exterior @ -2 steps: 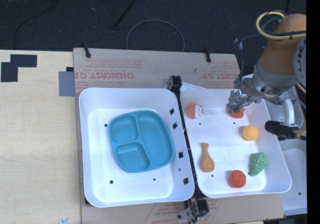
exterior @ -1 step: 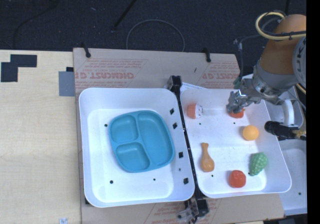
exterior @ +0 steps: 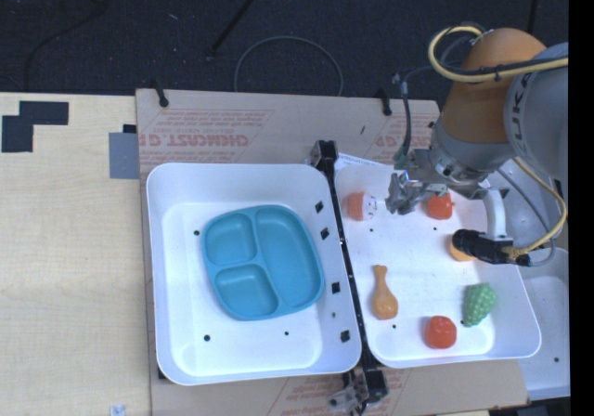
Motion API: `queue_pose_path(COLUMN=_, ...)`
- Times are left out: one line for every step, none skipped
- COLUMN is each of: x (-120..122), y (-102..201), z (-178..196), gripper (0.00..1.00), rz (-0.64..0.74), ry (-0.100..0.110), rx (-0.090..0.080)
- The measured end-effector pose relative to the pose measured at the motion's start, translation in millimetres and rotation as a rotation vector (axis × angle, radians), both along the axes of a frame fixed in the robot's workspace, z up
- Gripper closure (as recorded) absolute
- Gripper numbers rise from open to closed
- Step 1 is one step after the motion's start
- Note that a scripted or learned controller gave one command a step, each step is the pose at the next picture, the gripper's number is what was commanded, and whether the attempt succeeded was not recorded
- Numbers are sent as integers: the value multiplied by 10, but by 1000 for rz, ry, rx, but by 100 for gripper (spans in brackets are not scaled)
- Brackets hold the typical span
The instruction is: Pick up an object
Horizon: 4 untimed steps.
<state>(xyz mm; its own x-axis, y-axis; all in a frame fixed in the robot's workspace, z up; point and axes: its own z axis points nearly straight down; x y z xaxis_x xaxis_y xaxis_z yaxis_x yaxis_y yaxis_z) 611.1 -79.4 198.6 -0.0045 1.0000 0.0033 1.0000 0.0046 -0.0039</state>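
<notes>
You had the tool (exterior: 402, 193) hanging low over the far end of the right bin (exterior: 506, 349), with the orange-banded arm (exterior: 487, 98) reaching in from the right, and from this slanted view you could not tell how the tool was set. Nothing showed clearly between its tips, so no object looked taken yet. The nearest candidates were the small orange piece (exterior: 355, 206) just to the tool's left, with a tiny white block (exterior: 370, 206) beside it, and the red-orange fruit (exterior: 439, 206) just to the tool's right. Farther along the same bin lay a tan gourd-shaped piece (exterior: 383, 292), a red tomato-like ball (exterior: 440, 331) and a green bumpy piece (exterior: 478, 304), all well apart from each other. The left bin (exterior: 176, 219) held a blue divided plate (exterior: 263, 261). These looked like light, hard plastic toy foods, likely smooth and prone to rolling, so you would have done best to close across the widest middle of a round one, or across the narrow neck of the gourd-shaped piece.
</notes>
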Motion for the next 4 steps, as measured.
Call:
queue_pose_path(x=-30, y=527, z=-61, gripper=100, rz=0, ry=1, rx=0)
queue_pose_path(x=-167, y=991, z=-1, gripper=100, rz=-1, ry=1, rx=-1)
queue_pose_path(x=-180, y=1408, z=51, gripper=100, rz=-1, ry=-1, rx=-2)
queue_pose_path(x=-178, y=1845, z=64, gripper=100, rz=-1, ry=-1, rx=-2)
